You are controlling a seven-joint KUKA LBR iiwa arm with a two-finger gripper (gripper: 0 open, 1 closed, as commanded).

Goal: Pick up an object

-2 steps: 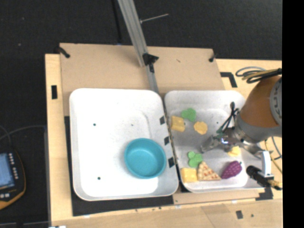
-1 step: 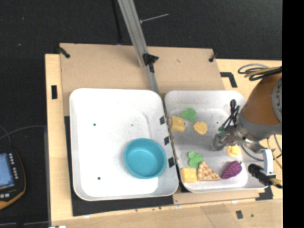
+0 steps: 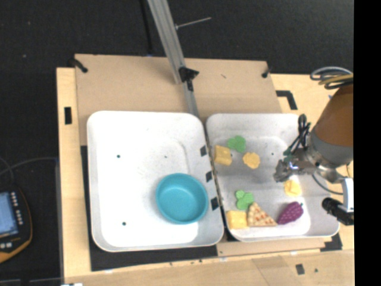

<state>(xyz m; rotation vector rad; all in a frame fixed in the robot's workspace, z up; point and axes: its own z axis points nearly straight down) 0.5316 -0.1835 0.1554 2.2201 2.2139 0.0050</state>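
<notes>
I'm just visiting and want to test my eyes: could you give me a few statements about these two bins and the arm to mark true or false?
1. The blue bowl sits in the left bin. True.
2. The purple grapes lie in the left bin. False: they lie in the right bin, near its front right corner.
3. The pincer is over the right bin. True.
4. The pizza slice is inside the bowl. False: it lies in the right bin, between a yellow block and the grapes.
5. The arm reaches in from the left. False: it comes from the right.
</notes>
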